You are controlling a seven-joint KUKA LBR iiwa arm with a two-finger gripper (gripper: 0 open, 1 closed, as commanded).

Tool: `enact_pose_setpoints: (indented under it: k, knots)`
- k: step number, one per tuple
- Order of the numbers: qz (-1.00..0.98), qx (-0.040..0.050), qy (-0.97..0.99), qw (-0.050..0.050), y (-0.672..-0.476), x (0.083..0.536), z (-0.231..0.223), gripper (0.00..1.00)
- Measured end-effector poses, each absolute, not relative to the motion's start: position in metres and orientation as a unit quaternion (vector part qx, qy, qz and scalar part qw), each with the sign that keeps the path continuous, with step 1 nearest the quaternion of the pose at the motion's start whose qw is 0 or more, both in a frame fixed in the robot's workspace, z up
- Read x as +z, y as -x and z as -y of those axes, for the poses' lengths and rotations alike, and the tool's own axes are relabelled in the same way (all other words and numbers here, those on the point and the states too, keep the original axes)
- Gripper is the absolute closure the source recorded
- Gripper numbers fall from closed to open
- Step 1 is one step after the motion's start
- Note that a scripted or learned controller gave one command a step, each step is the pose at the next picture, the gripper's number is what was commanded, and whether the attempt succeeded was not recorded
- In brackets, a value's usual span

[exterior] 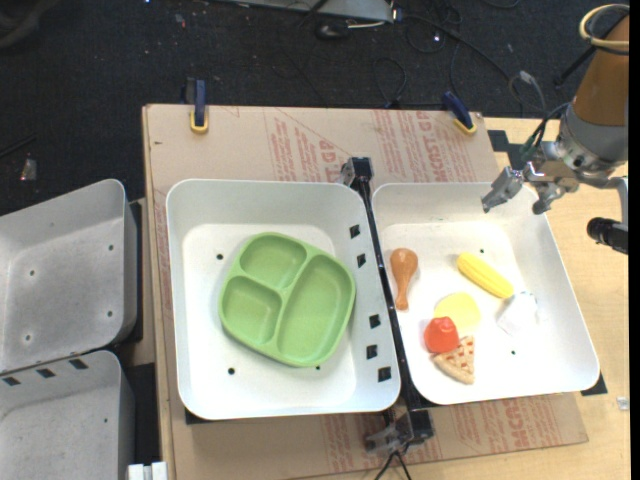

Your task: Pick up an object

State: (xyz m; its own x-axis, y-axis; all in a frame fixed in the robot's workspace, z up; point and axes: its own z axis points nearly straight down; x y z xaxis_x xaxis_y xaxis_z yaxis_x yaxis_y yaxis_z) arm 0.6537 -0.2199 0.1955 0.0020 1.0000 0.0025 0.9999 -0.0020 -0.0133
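Fingers (519, 191) spread, nothing held | over right bin's (440, 208) far rim | toy food (460, 318) well apart

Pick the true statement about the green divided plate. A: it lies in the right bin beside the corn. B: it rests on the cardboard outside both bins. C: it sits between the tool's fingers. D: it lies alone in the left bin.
D: the green divided plate lies flat, alone in the left bin, while the tool hangs over the right bin's far corner.
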Motion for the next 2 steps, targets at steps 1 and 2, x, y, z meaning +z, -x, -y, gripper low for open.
enact_pose_setpoints:
  k: [1,2]
  knots:
    - [0.708,0.0,0.707,-0.001,-0.657,0.205,0.219,0.0]
    - [0.708,0.0009,0.706,0.001,-0.656,0.161,0.214,0.0]
